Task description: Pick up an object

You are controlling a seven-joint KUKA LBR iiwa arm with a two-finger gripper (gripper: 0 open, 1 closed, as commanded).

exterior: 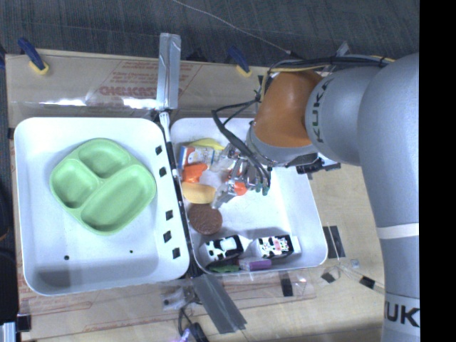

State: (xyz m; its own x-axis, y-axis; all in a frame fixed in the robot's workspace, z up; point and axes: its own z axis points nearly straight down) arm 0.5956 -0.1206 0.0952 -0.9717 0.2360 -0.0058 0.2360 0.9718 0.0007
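My gripper (231, 182) reaches down into the right bin (303, 212), over a pile of toy food by that bin's left wall. Under and beside it lie an orange piece (194, 172), a pale yellow piece (199, 192) and a yellow banana-like piece (204, 145). A small orange bit (241, 188) shows right against the gripper; whether it is held is unclear. A brown round disc (206, 220) lies just below the pile. The grey arm with its orange band (285, 109) hides the bin's upper right part.
Two black-and-white patterned items (225, 247) (275, 246) and a purple and green piece (249, 265) lie along the right bin's front wall. The left bin (43, 262) holds a green divided plate (103, 184). A metal strip (169, 70) stands between the bins.
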